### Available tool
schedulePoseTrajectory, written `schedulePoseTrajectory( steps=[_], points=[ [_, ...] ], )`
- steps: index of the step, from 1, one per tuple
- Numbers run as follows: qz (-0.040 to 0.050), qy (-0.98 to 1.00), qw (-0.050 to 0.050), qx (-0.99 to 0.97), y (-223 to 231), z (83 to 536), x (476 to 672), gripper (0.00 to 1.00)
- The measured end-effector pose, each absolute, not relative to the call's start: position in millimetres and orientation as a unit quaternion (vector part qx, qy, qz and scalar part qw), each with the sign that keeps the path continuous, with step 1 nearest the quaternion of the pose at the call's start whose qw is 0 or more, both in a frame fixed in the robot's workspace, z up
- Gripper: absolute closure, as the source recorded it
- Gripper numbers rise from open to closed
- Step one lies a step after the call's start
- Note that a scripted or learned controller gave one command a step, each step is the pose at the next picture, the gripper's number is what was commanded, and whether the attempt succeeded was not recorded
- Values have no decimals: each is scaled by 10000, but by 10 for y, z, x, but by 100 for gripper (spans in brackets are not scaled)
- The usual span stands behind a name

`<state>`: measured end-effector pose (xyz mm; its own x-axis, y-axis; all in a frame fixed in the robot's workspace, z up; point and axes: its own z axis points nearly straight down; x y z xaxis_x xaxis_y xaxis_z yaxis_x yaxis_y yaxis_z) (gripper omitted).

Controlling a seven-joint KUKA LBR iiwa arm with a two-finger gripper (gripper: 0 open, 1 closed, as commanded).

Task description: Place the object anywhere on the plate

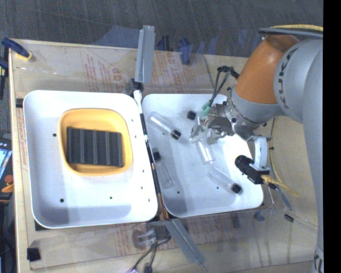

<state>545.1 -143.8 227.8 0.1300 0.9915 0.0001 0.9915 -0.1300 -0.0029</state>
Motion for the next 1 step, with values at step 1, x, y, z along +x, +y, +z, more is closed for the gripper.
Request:
schedulePoseTrajectory(
  steps=[1],
  points=[
    [5, -7495, 5, -6620, -1063, 2254, 6097, 100]
  ],
)
